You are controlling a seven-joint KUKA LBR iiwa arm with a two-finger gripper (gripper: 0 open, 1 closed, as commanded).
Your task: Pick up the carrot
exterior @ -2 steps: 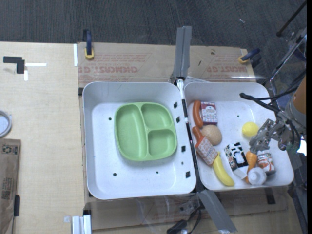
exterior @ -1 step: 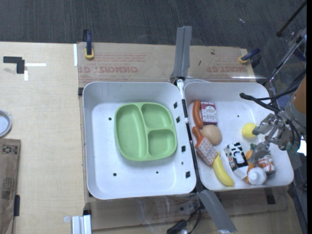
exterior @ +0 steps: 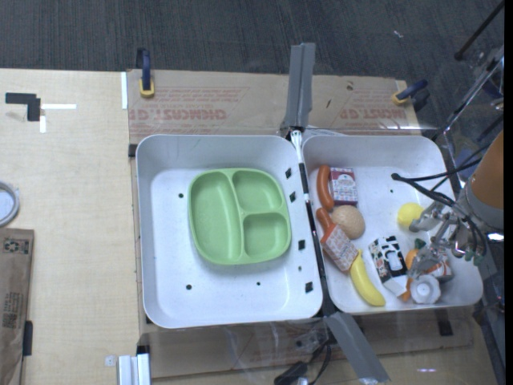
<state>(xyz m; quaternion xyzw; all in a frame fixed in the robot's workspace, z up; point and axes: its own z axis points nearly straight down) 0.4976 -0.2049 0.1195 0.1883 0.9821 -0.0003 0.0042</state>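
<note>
Hanging low over the near right corner of the right bin (exterior: 377, 147), the gripper (exterior: 429, 257) sits in a tangle of metal parts and cables, and whether it is parted or closed cannot be told from this view. Small orange patches of the carrot (exterior: 411, 257) show right against the gripper's left side and again just below it, near a round white object (exterior: 425, 291) at the bin's front wall; the carrot is partly hidden by the gripper, so contact between them cannot be judged. Just left of the carrot lies a black-and-white packet (exterior: 387, 258), with a yellow banana (exterior: 365, 281) beside it toward the front. A yellow lemon (exterior: 409, 213) sits a little behind the gripper. Further left in the same bin are a tan round piece (exterior: 347, 220), a red-and-white box (exterior: 343, 186), a sausage (exterior: 324, 186) and a wrapped wafer-like block (exterior: 339, 245). The left bin (exterior: 156, 239) holds a green divided plate (exterior: 239, 215) near its middle. The arm's orange band (exterior: 489, 179) appears at the right edge.
</note>
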